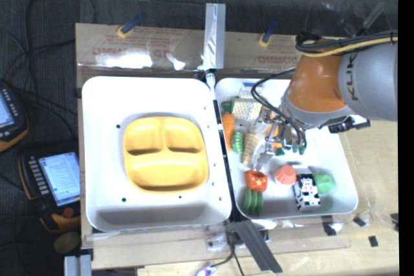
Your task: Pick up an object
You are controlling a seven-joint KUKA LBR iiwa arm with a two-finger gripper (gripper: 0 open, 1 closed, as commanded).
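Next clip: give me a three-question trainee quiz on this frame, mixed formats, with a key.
1. True or false: the yellow divided tray lies in the left bin.
2. Multiple choice: where is the gripper? A) above the left bin B) above the right bin, among the toys C) outside both bins.
3. Fill in: the black-and-white cow toy near the right bin's front edge lies next to a ____ toy.

Key: 1 true. 2 B. 3 green.
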